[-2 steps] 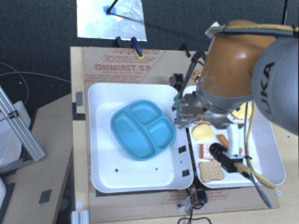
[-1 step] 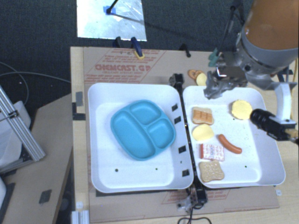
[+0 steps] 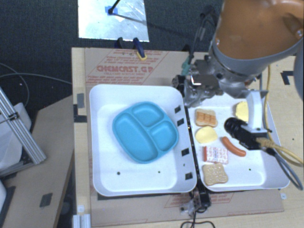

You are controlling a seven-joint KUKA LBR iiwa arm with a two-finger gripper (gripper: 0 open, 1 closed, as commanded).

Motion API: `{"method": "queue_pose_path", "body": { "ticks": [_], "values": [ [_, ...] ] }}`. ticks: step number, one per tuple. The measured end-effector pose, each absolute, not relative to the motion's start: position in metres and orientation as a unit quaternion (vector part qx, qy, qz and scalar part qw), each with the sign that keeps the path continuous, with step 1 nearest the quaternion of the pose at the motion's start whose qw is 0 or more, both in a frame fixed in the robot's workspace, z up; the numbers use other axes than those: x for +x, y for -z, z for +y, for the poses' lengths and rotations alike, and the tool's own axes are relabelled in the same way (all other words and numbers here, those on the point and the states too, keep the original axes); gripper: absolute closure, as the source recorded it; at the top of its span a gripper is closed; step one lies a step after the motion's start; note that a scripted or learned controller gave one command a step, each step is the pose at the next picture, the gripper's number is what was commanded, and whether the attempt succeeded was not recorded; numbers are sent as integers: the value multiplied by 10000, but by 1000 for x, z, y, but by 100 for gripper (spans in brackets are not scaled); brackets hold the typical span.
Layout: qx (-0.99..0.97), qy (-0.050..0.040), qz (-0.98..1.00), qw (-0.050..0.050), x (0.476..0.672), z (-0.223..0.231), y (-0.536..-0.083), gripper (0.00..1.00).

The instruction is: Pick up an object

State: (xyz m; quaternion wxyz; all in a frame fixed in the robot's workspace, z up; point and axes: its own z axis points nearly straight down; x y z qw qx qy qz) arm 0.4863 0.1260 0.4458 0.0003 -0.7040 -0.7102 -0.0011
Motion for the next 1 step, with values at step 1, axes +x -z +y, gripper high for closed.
{"method": "queue_pose_path", "body": {
  "ticks": [1],
  "values": [
    [-7082,6,-7060,-9,487,75,-429,100]
  ]
}}
